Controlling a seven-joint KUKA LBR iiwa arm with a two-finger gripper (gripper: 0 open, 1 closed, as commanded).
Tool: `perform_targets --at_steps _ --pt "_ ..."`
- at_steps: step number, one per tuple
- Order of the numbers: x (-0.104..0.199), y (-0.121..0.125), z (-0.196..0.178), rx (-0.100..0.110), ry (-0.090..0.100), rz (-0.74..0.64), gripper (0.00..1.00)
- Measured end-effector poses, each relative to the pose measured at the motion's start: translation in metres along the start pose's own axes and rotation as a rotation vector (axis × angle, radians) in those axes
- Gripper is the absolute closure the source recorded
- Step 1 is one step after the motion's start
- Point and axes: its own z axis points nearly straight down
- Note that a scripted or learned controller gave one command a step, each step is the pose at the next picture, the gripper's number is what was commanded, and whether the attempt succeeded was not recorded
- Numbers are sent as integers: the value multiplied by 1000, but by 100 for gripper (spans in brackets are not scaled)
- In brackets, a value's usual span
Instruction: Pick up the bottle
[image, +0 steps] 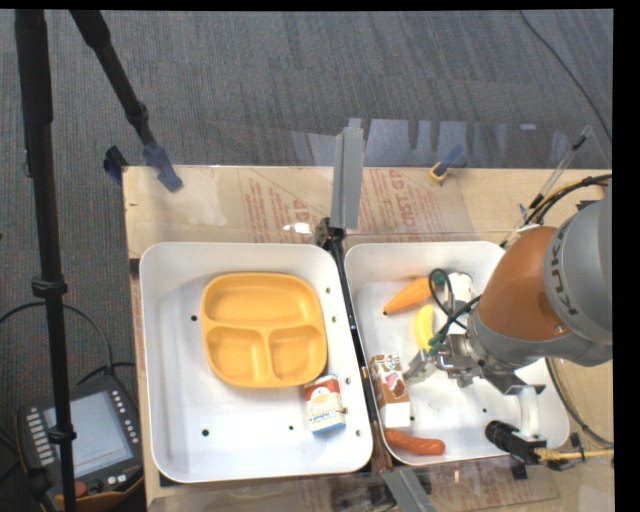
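"Now, where does the arm stand?"

"The grey arm with the orange band (535, 300) reaches in from the right. It hangs over the right-hand shallow white plastic bin (470, 250). The jaws sit low over the middle of that bin, just right of a brown-and-white rectangular carton (390, 385)."

"State of the jaws?"

"Cannot be told. The wrist and its cabling mask them from above, so neither their opening nor any load can be read."

"Locate the bottle."

"A small white rounded bottle (458, 287) lies in the far part of the right bin. It is just right of the thick end of an orange plastic carrot (410, 296) and close against the arm's orange band. A dark cable loop crosses it and the arm covers part of it, so its outline is unclear. It is apart from the jaws."

"Other contents of that bin?"

"A yellow banana-shaped piece (425, 326) lies between the carrot and the jaws. A red sausage-shaped piece (415, 442) lies near the front wall, below the carton."

"And the left bin?"

"The left shallow white plastic bin (160, 350) holds a yellow-orange plate with three compartments (265, 330). A small red, white and blue carton (325, 405) stands just beside the plate's near right corner. Both bins rest side by side on the brown board surface (230, 205)."
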Motion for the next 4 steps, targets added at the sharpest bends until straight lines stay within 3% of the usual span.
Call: perform_targets --at_steps 1,2,3,4 --pt "14 7 -1 -3 -7 17 0" --pt "9 -11 -2 -4 -2 -22 0" --pt "40 -17 -34 -19 -21 -2 0" --pt "-55 -30 -90 -2 0 24 0"
